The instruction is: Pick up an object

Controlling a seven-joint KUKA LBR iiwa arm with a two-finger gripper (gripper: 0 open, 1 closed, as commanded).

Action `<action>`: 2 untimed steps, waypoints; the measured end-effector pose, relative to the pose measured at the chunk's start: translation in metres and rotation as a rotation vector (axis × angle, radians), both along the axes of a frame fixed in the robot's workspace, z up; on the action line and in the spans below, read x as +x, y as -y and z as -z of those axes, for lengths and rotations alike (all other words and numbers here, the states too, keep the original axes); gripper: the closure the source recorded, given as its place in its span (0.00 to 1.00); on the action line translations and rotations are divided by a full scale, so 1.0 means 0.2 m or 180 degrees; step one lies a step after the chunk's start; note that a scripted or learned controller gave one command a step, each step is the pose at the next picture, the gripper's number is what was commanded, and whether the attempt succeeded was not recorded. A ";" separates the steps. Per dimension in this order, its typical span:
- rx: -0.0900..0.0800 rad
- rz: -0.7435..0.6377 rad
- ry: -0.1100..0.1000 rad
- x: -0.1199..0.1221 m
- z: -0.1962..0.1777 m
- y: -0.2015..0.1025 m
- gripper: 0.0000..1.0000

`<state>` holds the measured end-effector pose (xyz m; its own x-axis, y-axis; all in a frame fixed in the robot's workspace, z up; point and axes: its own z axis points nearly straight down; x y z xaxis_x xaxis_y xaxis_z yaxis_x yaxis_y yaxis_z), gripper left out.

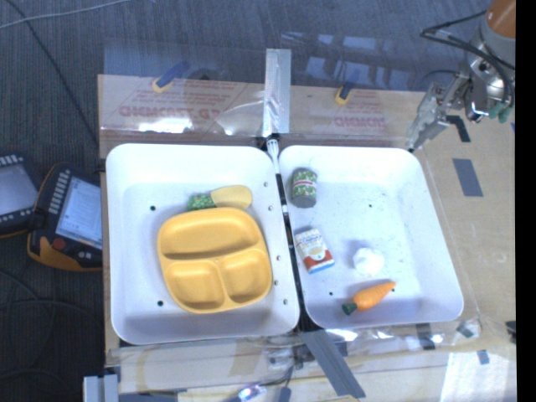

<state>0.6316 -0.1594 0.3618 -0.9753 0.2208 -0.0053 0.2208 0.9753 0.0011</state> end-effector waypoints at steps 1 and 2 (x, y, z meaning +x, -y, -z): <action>-0.0003 -0.0720 0.0003 -0.01 -0.19 -0.31 1.00; 0.0002 -0.0541 -0.0001 -0.24 -0.17 -0.49 1.00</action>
